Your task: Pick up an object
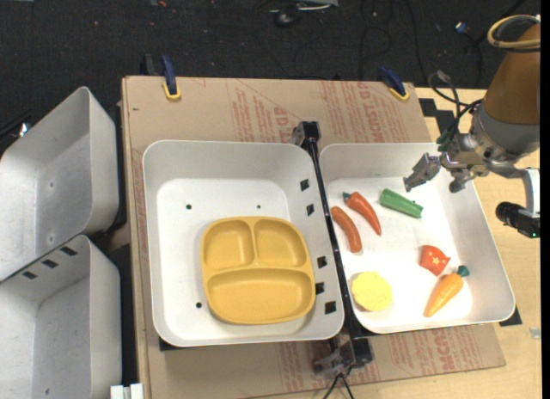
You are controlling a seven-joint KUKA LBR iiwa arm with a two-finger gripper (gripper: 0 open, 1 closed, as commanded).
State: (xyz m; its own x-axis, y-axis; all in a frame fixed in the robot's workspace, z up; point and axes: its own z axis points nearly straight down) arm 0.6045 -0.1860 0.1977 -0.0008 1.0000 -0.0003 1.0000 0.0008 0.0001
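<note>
We see the two-finger gripper (440,172) hanging over the far right part of the right-hand shallow white bin (481,242), its dark fingers spread apart with nothing between them. Just to its left and a little nearer lies the green elongated plastic vegetable (401,203), the closest candidate for a pick.

The other pieces are scattered across the same bin:
- a red plastic chilli pepper (364,211) and an orange-red plastic sausage shape (347,228), side by side near the bin's left wall;
- a flat yellow round plastic piece (372,291) at the near left;
- a small red plastic strawberry-like piece (434,259), and just nearer than it an orange plastic carrot with a green top (444,293).

The left-hand shallow white bin (172,217) holds a yellow three-compartment plastic tray (256,270).

We judge all of these to be light, stiff, hollow toy food with smooth skins, so they may slip or roll out of a loose pinch. For the green piece, we would close across its narrow width near the middle, fingers set square to its long axis. The yellow round piece lies flat and looks harder to get under.
</note>
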